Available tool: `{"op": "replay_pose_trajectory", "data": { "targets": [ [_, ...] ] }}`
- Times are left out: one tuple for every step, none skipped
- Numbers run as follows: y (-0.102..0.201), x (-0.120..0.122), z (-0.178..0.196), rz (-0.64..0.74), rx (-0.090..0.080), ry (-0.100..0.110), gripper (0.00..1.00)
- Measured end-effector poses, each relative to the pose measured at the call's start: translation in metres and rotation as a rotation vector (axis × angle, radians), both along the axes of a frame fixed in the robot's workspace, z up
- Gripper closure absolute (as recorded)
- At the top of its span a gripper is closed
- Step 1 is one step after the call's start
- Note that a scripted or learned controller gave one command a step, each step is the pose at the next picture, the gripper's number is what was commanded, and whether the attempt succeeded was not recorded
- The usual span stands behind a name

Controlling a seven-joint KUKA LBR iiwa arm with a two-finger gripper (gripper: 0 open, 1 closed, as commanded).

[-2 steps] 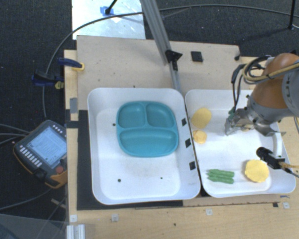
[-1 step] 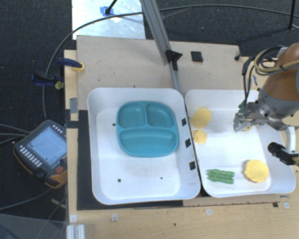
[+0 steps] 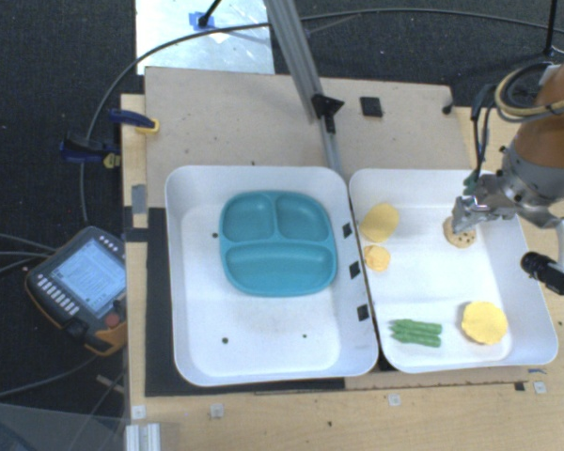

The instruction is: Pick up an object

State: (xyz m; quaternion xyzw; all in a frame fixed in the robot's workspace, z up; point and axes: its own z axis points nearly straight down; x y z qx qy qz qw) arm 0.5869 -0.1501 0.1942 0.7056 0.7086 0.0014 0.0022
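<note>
A: Bins? 
B: Two white bins (image 3: 263, 346), side by side. 
A: Contents? 
B: One blue divided plate (image 3: 277, 242), three yellow food pieces (image 3: 380, 222), one tan cookie (image 3: 462, 236), one bunch of green beans (image 3: 415, 332). 
A: Elsewhere? 
B: One handheld pendant (image 3: 80, 285), lower left.

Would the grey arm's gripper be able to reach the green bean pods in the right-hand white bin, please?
Probably yes. The green bean pods lie alone on open bin floor in the right-hand white bin, with nothing over them. The gripper hangs above the same bin, by the small tan round cracker.
</note>
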Motion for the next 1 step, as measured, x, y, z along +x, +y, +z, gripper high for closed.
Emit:
{"op": "replay_pose_trajectory", "data": {
  "targets": [
    [-0.0004, -0.005, 0.0457, 0.0, 0.0, -0.001, 1.0]
  ]
}}
